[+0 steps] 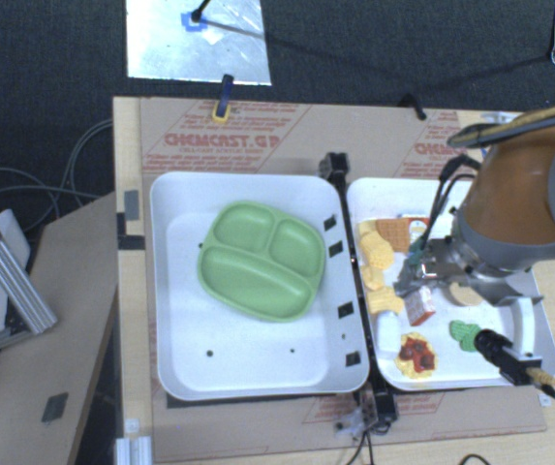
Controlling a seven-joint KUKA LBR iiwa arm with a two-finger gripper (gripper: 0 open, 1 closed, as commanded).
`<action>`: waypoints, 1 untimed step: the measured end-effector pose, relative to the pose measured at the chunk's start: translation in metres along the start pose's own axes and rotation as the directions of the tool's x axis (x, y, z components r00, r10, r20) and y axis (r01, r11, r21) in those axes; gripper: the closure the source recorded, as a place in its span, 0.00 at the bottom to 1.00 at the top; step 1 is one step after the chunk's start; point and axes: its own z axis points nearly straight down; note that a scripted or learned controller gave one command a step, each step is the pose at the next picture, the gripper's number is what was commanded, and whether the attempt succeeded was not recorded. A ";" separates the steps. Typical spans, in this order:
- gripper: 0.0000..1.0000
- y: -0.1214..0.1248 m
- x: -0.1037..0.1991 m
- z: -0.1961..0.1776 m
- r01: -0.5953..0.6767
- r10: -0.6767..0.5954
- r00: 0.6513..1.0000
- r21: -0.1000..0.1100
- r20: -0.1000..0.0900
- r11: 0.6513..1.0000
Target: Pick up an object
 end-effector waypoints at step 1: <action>1.00 0.008 -0.006 -0.007 -0.003 0.003 1.000 -0.002 0.001 1.000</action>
